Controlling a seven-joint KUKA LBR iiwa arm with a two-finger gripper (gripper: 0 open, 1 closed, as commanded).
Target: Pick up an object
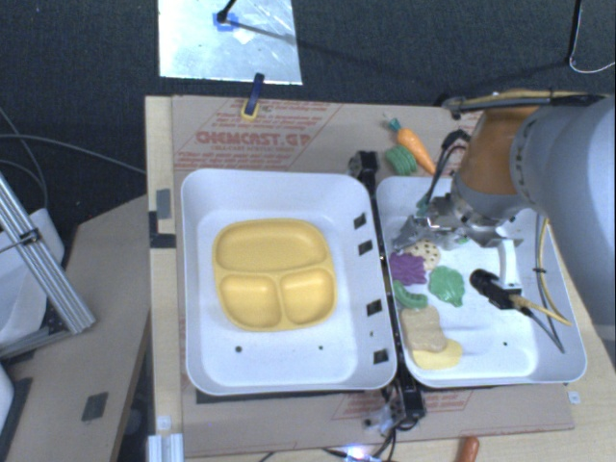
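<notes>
My gripper (416, 233) hangs low over the far left part of the right bin (520, 369), reaching in from the right. Just below it lie a speckled cookie (424, 252) and a purple bunch of grapes (406, 268). Nearer the front are a green leaf (447, 285), a small green pod (411, 299), a beige bread slice (422, 327) and a yellow piece (438, 357). I see nothing held in the gripper, and the wrist hides how it stands.
The left bin (202, 354) holds a yellow divided plate (274, 269). A toy carrot (412, 142) and a green piece (398, 160) lie on the cardboard behind the right bin. A blue and yellow item (253, 97) rests at the back.
</notes>
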